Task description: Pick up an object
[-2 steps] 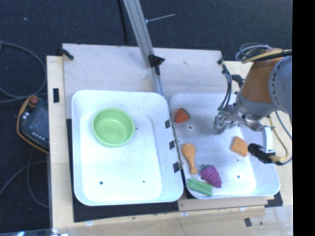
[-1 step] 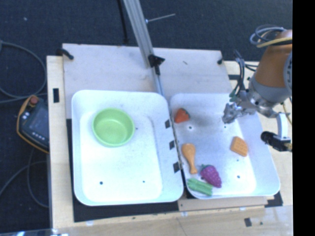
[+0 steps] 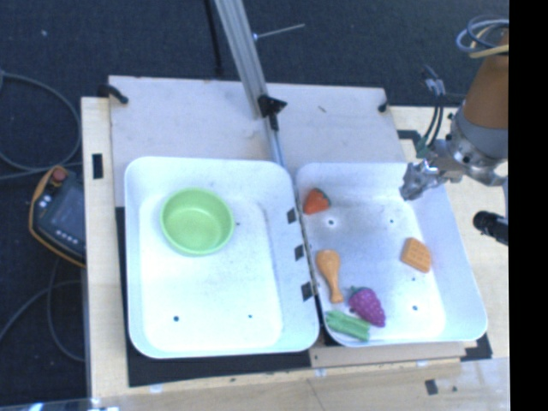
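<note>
Over the right bin's upper right corner hang the jaws, small and blurred from this height; whether they are parted or closed I cannot tell, and nothing shows between them. Behind them the arm rises to the right, grey at the wrist with its orange band above.

Below the jaws, near the bin's right wall, lies an orange biscuit, well apart from everything else. Across the bin, against the left wall near the top, sits a strawberry, red-orange with a green cap. Lower down on the same side lies a drumstick, tan, its thick end up and its thin end pointing toward the bottom edge. Just beside its thin end is a bunch of purple grapes, and under those, at the bin's lower left corner, a green pod that looks like a pea pod or a pickle. The grapes and the pod seem to touch.

The left bin holds one thing: a green bowl, upright, in its upper left part.

Both bins rest side by side on the table, and a metal pole slants up from between them.
</note>
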Motion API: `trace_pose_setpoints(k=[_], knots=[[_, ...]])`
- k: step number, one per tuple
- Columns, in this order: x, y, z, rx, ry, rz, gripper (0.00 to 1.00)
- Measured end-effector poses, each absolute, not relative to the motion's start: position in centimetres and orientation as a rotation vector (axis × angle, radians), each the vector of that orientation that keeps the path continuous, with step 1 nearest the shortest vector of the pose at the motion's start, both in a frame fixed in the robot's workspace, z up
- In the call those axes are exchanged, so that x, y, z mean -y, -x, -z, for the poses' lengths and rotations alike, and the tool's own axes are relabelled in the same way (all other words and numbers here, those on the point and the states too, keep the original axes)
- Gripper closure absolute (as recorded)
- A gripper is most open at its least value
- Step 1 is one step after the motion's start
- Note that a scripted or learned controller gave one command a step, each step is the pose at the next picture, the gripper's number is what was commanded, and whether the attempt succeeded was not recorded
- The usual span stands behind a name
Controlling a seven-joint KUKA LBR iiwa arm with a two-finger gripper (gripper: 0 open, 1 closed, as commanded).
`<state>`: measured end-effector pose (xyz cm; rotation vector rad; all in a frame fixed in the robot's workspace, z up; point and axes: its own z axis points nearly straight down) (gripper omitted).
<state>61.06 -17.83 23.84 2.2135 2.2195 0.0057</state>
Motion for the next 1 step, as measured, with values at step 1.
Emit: trace_pose_setpoints(k=[1], knots=[[12.15, -63.18, -24.23, -2.229, -2.211, -0.005, 1.00]])
